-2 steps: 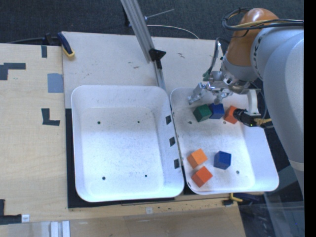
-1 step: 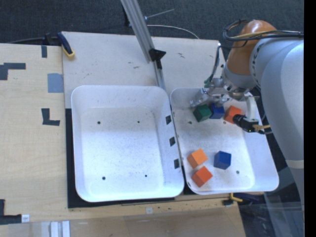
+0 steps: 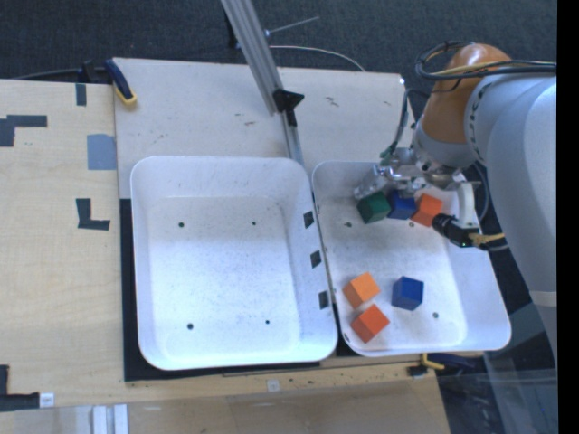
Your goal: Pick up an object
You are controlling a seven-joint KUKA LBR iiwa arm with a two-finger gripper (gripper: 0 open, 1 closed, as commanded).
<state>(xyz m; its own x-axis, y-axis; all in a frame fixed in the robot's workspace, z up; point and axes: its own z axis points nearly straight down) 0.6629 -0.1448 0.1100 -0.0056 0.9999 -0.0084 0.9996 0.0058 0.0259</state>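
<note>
A green block [image 3: 372, 209], a blue block [image 3: 402, 208] and an orange block [image 3: 426, 210] sit touching in a row at the far end of the right bin [image 3: 470, 328]. The hand [image 3: 391, 181] hangs just above them. Nearer the camera lie 2 orange cubes [image 3: 362, 288] and a blue cube [image 3: 408, 292]. The left bin [image 3: 145, 242] adjoins.

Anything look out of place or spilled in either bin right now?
Nothing stands out. All blocks sit inside the right bin: green, blue and orange clustered under the gripper, three more near the front.
</note>
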